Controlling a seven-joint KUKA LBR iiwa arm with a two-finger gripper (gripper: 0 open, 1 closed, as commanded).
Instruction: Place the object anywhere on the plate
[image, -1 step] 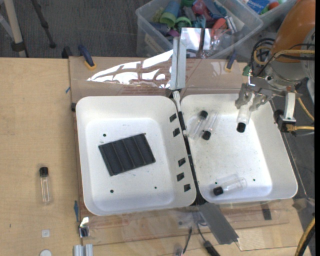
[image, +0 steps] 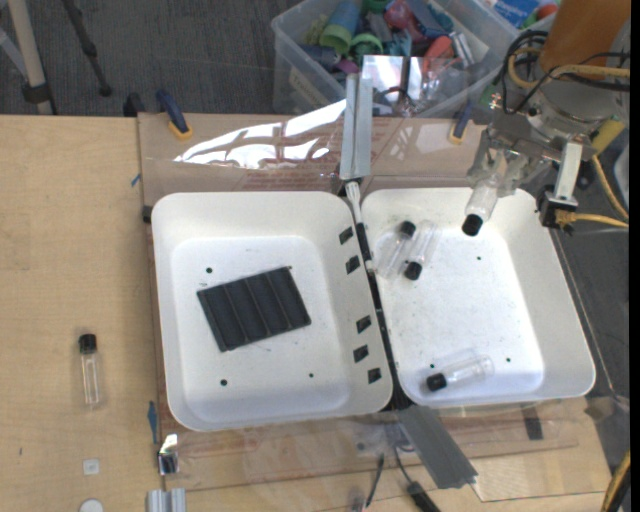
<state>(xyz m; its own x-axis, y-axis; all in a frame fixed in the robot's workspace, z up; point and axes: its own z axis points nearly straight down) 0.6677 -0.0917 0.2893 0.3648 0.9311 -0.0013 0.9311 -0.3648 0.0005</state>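
Our claw hung over the far corner of the right bin, and between its fingers we could see a clear vial with a black cap, gripped near its upper end so that the capped end pointed down and slightly left. We judged that hold sensible: taken near one end and lifted off the floor of the bin, the tube could be carried sideways without dragging.

Below and to the left of the claw lay two more capped vials close together by the bin's inner wall, and a fourth vial rested near the front edge. None touched the held one.

Between the bins ran a raised divider with small black tabs along it, and behind it stood an upright metal post. We reckoned these were the obstacles: a carry to the left would have to clear the divider and keep forward of the post.

Beyond, in the left bin, the dark ribbed plate lay flat and bare, well apart from the claw, so the placing was not yet done. Out on the wooden bench another vial lay by itself, out of the way.
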